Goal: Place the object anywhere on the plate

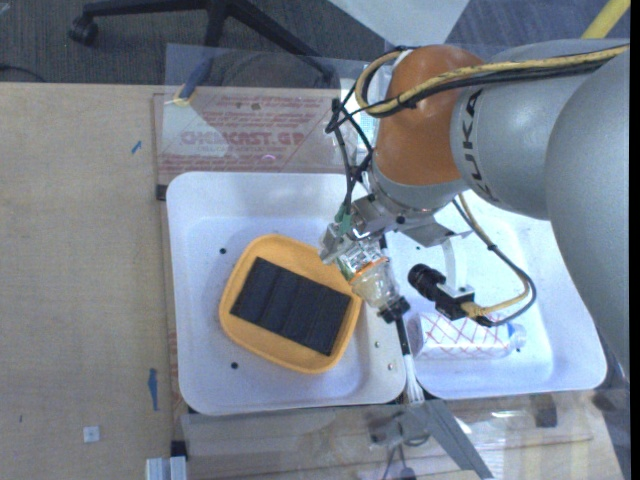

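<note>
Dark slab (290,308) lies flat on the yellow plate (288,356), covering most of it. Long axis runs diag., from the left bin's (200,218) far-left corner twd its near-right corner. Grooves cross it the short way, splitting it into approx. 3 strips. Plate sits in the near half of the left bin, closer to its right wall.

Gripper (368,268) hangs just over the plate's right rim, by the wall betw. the bins. Its tip is a blur of green, orange and clear bits; jaws: can't tell if spread or pressed together. Nothing visibly pinched. Thin black piece (402,323) just below it on the dividing wall; can't tell if it's part of the gripper.

Arm (520,138) hides the far part of the right bin (545,363). Near edge of that bin: white pack w/ red cross-hatch (460,336), its far side partly covered.

Clear sheet w/ red lettering (250,143) lies at the left bin's far edge. Surface (70,268) to the left is bare tan board.
</note>
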Tool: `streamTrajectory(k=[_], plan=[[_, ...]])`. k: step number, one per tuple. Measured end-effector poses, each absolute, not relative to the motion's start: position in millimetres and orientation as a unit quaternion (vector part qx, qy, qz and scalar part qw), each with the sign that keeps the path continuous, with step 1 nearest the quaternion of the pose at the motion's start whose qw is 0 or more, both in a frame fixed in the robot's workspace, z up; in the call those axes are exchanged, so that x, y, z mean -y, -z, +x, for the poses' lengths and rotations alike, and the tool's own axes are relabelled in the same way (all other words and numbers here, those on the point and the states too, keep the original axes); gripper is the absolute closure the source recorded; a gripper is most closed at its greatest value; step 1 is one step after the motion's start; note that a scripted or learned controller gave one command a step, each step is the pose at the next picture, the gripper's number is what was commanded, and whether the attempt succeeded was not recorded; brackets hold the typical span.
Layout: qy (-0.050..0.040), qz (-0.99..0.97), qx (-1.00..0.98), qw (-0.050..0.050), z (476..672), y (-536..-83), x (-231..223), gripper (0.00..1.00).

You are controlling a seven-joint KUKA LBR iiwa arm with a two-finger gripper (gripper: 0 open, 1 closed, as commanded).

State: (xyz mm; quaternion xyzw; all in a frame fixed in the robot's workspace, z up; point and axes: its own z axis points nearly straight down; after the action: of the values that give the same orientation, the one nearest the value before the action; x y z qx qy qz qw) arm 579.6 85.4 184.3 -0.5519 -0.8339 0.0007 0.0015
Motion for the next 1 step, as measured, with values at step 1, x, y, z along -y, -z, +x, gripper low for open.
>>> streamTrajectory(k=[1], plan=[[-0.0006,-0.428,0.904,0.001,568.5,-155.8,-145.7,1.00]])
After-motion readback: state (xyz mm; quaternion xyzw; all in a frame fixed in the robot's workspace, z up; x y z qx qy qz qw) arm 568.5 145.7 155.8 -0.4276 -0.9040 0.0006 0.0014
